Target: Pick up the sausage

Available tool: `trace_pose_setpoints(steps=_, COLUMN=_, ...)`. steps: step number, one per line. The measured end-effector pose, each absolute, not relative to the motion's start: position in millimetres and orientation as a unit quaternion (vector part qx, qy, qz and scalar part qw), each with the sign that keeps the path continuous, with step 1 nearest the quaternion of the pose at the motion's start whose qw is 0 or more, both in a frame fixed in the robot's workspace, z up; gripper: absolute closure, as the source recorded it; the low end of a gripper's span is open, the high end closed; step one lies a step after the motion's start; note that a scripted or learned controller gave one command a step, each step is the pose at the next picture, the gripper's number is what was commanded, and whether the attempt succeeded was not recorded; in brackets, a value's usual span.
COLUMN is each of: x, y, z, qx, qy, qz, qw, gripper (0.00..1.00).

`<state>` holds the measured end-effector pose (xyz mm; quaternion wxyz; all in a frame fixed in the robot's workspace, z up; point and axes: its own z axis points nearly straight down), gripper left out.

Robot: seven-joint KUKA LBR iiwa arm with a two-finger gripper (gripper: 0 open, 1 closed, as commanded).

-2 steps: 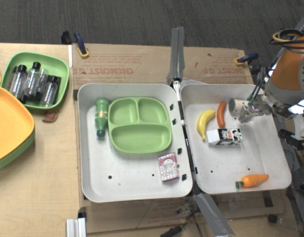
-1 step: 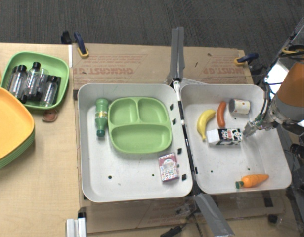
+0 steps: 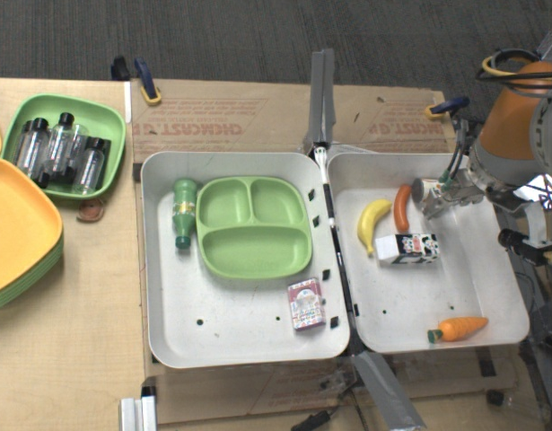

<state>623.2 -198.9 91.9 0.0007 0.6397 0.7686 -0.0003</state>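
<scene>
The sausage (image 3: 400,206) is a slim orange-red link lying upright in the picture in the right bin (image 3: 491,281), between a banana (image 3: 373,224) on its left and my gripper (image 3: 428,196) on its right. The gripper hangs low at the bin's upper right, just right of the sausage's upper end, apart from it by a small gap. Nothing shows between its fingers. The grey arm with its orange band (image 3: 518,124) comes in from the right.
A small milk carton (image 3: 410,248) lies just below the sausage and banana. A toy carrot (image 3: 458,329) rests near the right bin's front edge. The left bin (image 3: 168,312) holds a green divided plate (image 3: 254,226), a green bottle (image 3: 184,212) and a pink box (image 3: 306,304).
</scene>
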Motion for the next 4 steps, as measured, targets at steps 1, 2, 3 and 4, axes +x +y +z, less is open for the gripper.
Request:
trace_pose_setpoints(steps=1, x=627.1, y=-222, z=92, qx=0.633, qy=0.774, qz=-0.0004, qw=0.001, gripper=1.0)
trace_pose_setpoints(steps=2, x=598.9, y=-222, z=93, qx=0.513, qy=0.858, qz=0.0001, qw=0.001, gripper=1.0)
trace_pose_setpoints(steps=3, x=603.3, y=-177, z=92, qx=0.459, qy=0.889, qz=-0.0001, qw=0.0, gripper=1.0)
trace_pose_setpoints(steps=4, x=605.4, y=-118, z=106, qx=0.52, qy=0.854, qz=-0.0001, qw=0.0, gripper=1.0)
